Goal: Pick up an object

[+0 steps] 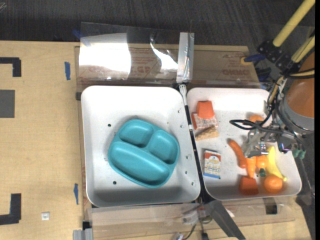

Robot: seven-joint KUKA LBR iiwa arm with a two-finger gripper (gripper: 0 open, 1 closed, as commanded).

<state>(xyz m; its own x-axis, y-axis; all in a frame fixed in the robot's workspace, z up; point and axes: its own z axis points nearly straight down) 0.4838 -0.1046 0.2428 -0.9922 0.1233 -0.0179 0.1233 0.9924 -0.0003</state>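
A: We are looking down on two white bins side by side. The left bin is carrying a teal divided plate, lying flat near its middle with three compartments facing up.

B: And the right bin is holding the smaller things. We are seeing an orange packet at its far left, lying on a tan wrapped snack bar, and nearer to us a small white carton with an orange picture lying flat by the left wall.

A: The grey arm with its orange band is reaching in from the right. Its gripper is hanging low over the right side of that bin, just above the toy food.

B: Are its fingers apart or together? We cannot tell; the cables and metal parts are blurring into one another there.

A: Beneath it we are making out an orange carrot, a yellow banana, a round orange fruit and an orange-red block, all crowded near the bin's near right corner, some touching.
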